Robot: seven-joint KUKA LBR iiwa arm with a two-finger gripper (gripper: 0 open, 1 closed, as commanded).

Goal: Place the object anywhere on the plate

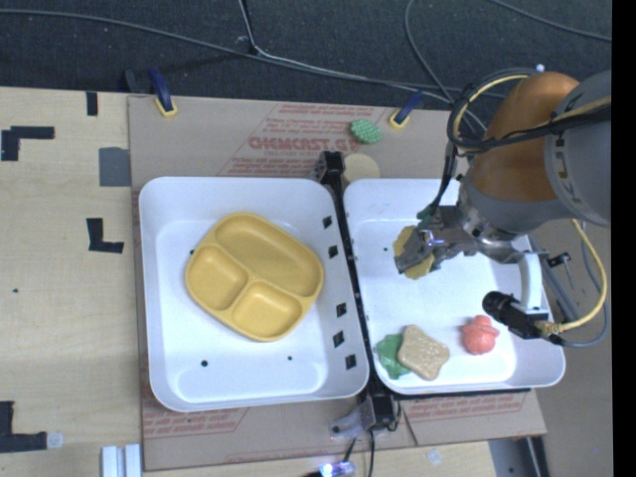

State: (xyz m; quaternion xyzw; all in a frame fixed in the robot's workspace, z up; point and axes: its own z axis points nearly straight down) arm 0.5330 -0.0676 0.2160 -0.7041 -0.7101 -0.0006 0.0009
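Over the right bin the gripper looks clamped on a yellowish object (pickup stage, I'd guess); next it needs carrying left onto the yellow plate.

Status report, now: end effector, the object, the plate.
End effector low over right bin, a yellowish object at its tip; grasp unconfirmed. Yellow plate in left bin, nothing on it. Divider between bins lies on the route.
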